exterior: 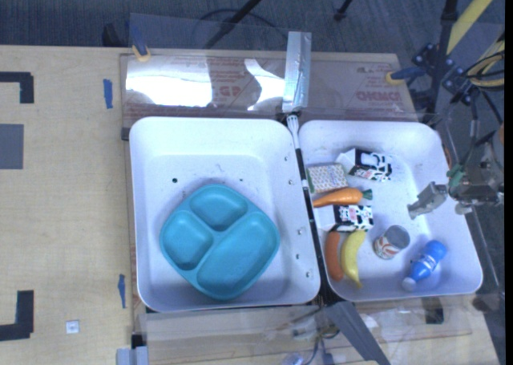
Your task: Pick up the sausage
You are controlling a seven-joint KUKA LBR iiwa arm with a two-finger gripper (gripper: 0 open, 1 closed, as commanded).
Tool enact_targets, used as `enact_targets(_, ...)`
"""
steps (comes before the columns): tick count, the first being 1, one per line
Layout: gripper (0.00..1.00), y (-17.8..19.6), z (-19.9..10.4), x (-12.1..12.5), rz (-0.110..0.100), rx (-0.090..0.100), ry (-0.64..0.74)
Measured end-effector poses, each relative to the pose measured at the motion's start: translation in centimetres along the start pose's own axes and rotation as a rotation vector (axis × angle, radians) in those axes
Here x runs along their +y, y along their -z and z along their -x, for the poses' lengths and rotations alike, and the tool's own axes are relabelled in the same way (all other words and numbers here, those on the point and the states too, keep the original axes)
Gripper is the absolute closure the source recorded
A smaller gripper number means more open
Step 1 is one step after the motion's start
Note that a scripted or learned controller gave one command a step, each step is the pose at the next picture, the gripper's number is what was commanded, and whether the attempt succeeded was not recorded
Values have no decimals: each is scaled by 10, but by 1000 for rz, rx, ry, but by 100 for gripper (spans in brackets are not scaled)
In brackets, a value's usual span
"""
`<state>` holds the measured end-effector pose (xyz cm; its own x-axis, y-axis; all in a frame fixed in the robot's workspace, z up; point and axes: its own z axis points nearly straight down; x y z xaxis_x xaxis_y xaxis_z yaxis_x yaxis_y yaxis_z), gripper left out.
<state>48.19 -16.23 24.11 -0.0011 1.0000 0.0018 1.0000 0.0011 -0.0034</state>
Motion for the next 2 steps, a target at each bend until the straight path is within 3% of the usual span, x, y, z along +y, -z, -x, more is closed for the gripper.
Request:
enact_targets(1, 0, 95, -16, 33, 5, -3, -109)
enact_targets(2, 0, -57, -96, 117, 2, -1, 123)
